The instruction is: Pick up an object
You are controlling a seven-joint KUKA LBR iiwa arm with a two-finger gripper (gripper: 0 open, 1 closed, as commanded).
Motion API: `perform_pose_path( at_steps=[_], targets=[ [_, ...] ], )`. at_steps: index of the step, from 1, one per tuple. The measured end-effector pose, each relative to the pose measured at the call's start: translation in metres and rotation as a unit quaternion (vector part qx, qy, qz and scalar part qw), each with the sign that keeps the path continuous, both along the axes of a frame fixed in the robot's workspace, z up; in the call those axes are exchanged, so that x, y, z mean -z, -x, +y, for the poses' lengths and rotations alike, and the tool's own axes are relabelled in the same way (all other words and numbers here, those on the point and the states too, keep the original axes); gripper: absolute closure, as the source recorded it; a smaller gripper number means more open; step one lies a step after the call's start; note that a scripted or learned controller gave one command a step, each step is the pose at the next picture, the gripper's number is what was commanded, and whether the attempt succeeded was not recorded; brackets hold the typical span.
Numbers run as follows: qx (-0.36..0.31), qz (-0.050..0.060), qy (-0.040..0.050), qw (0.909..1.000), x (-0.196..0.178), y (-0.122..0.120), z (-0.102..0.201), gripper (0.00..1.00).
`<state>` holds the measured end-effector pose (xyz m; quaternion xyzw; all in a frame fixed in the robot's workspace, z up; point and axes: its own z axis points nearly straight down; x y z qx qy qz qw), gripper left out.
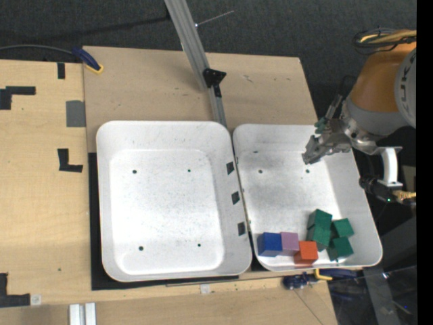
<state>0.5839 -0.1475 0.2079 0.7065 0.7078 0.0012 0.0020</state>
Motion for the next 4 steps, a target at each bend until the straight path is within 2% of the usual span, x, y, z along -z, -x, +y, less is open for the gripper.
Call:
perform_pose_path(
  at_steps=[1,2,3,4],
  targets=[
    [0.000,0.003,-0.0001,1.0000,0.006,0.000,0.000,1.00],
    [-0.002,0.002,-0.0016,1.0000,-0.007,-0.011,0.049,1.00],
    [-0.002,0.003,-0.0014,1.0000,-0.003,-0.012,0.097,1.00],
    [-0.003,0.002,-0.0017,1.0000,-0.015,-0.023,0.155,1.00]
  ],
)
